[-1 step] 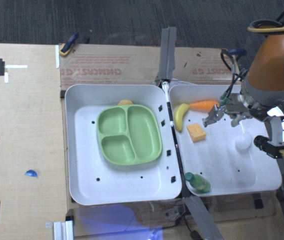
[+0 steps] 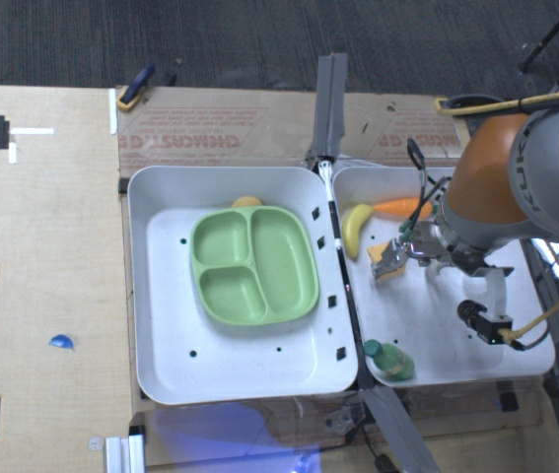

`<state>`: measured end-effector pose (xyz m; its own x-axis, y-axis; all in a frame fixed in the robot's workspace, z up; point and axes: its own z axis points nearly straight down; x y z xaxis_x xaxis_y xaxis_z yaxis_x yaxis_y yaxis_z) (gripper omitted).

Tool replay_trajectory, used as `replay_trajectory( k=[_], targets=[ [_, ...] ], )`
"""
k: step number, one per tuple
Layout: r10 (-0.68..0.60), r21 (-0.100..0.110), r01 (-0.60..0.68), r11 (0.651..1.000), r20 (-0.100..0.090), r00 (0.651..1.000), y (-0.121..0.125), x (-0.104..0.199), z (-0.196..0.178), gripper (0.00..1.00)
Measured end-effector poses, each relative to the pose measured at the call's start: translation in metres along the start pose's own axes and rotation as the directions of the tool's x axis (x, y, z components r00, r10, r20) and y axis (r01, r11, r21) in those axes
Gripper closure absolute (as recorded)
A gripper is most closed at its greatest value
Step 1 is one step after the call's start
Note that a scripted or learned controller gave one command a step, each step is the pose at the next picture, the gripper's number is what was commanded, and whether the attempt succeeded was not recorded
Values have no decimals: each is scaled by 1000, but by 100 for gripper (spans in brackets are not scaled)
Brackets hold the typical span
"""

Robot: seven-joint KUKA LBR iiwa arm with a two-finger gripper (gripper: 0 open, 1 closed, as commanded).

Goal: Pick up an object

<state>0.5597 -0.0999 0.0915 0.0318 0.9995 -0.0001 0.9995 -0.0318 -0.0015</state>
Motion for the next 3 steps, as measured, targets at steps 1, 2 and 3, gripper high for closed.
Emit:
replay_trajectory(
  k=[1,2,3],
  targets=[
    [58,-1,-58,998,1,998,48,6,0,0],
    [-12,1,12,1000,0,1000,7,7,0,0],
    [22,-1,-22,1000,1,1000,68,-2,0,0]
  ],
)
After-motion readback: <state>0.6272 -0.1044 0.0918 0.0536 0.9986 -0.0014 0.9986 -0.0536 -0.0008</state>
